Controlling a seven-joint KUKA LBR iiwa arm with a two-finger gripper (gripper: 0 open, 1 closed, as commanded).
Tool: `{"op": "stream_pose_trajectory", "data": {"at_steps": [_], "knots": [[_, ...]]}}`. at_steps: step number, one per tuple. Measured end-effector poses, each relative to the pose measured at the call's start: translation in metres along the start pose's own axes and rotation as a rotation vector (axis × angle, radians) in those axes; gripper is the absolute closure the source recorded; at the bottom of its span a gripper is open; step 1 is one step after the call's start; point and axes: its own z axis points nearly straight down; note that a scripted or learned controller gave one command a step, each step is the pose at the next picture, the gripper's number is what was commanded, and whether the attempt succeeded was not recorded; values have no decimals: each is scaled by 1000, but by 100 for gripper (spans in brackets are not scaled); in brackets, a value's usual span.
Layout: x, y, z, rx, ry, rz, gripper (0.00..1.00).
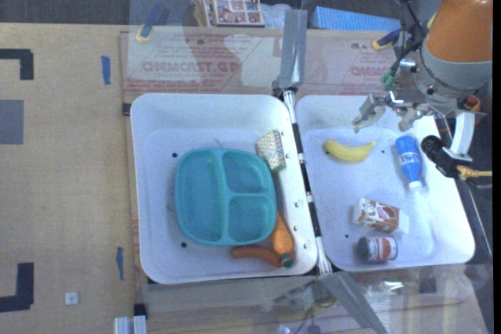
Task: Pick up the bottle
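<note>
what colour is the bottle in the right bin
The small plastic bottle is blue with a white cap and a white label patch, seen best in the camera view, beside the yellow banana.

The small blue plastic bottle point(408, 160) looks smooth and slightly glossy, the teal divided plastic tray point(225, 197) matt, the pale wooden desk point(63, 168) dull.

Blue bottle point(408, 160), yellow banana point(349, 150), teal tray point(225, 196), white bins point(149, 192).
</note>
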Motion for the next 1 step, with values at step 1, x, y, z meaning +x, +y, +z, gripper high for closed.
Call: {"op": "stream_pose_trajectory", "data": {"at_steps": [1], "knots": [[-108, 31, 41, -4, -3, -94, 0]]}}
